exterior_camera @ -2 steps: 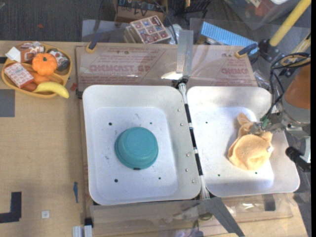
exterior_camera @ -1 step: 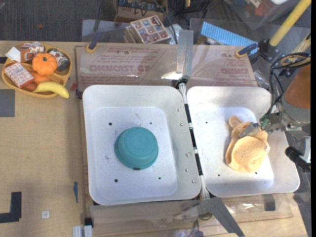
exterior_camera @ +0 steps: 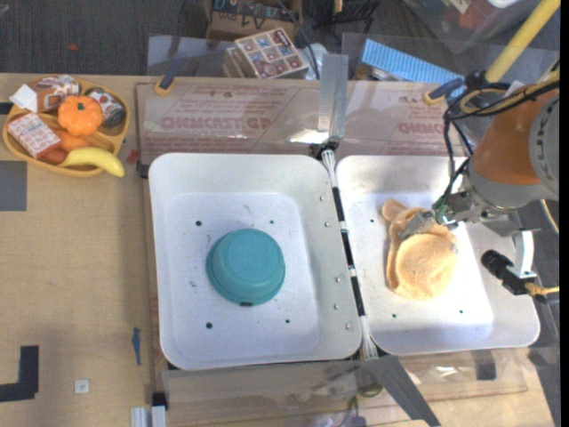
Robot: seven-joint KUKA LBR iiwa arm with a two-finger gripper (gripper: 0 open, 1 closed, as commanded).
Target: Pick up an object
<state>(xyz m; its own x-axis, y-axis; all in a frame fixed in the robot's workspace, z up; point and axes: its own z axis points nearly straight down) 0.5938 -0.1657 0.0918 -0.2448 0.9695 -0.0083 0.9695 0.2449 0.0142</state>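
Camera view, from above and at a slant. A wooden bench (exterior_camera: pixel 71 274) is seen bearing two shallow white bins side by side, the left bin (exterior_camera: pixel 173 185) and the right bin (exterior_camera: pixel 507 323), their inner rims meeting along a central seam. Behind the bins a clear plastic sheet with red lettering (exterior_camera: pixel 222 123) is laid flat, and beyond it cardboard boxes (exterior_camera: pixel 267 52) and a blue corrugated piece (exterior_camera: pixel 400 62) are visible on the floor. At the bench's far left corner a yellow dish (exterior_camera: pixel 18 136) is placed, holding a toy pumpkin (exterior_camera: pixel 80 114), a banana (exterior_camera: pixel 93 158) and small packets. In the left bin an upturned teal bowl (exterior_camera: pixel 246 267) rests near the centre. In the right bin a tan, flat, pancake-like soft object (exterior_camera: pixel 422 265) lies toward the bin's left half, with a smaller folded flap at its upper left. The arm (exterior_camera: pixel 520 149), grey with an orange band, is extended in from the right. The gripper (exterior_camera: pixel 444 212) is positioned just above the upper right edge of the tan object, apparently at or touching that edge. Whether the gripper is parted or closed cannot be told, and no object is seen held.
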